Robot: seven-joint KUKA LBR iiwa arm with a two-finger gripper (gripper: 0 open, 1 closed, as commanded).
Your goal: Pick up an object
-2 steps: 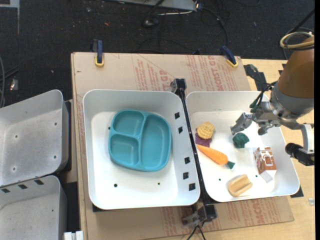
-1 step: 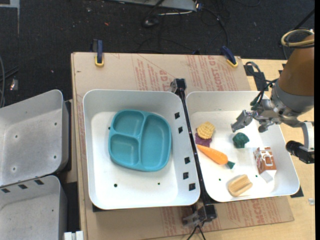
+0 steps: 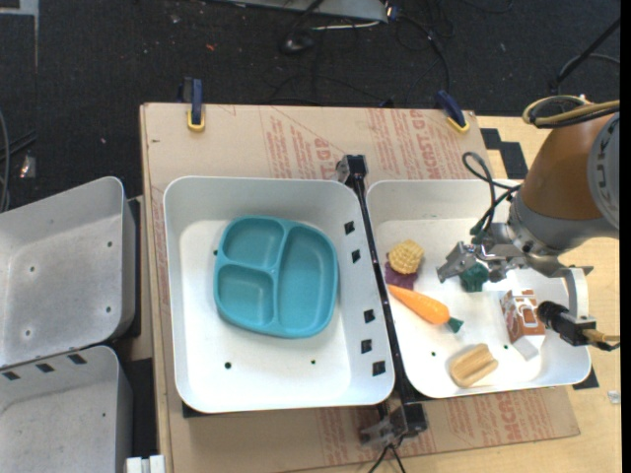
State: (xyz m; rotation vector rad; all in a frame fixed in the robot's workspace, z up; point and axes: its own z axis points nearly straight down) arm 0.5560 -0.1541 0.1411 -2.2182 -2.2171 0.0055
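Dark speckled floor with loose cables sat behind a cardboard-topped bench [image 3: 296,141] held by blue-and-yellow clamps [image 3: 196,104]; a spare white perforated tray [image 3: 59,264] lay off to the far left. Left bin [image 3: 187,363], smooth white plastic with rounded corners, held a teal divided plate [image 3: 276,276], glossy, three compartments, nothing on it. Right bin [image 3: 414,200] held the pickable stuff: a round tan waffle-textured cookie toy [image 3: 405,258], a purple scrap [image 3: 399,276] just under it, an orange plastic carrot [image 3: 426,306] with a green tip lying slantwise, a tan bread-roll piece [image 3: 472,365] near the front wall, and a brown-and-white boxy item [image 3: 523,317] further right. Gripper [image 3: 471,267], grey metal, hung low over the right bin beside a small dark green object [image 3: 474,279]; could not tell whether the jaws were open or closed, or whether the green object was between them or just under them. Arm's [image 3: 572,190] orange band and grey wrist came in from the right. Judged step: approach or grasp attempt on the green object, nothing confirmed lifted. Next move likely needs a firm close on that small piece, then a straight lift clear of the carrot and cookie nearby.
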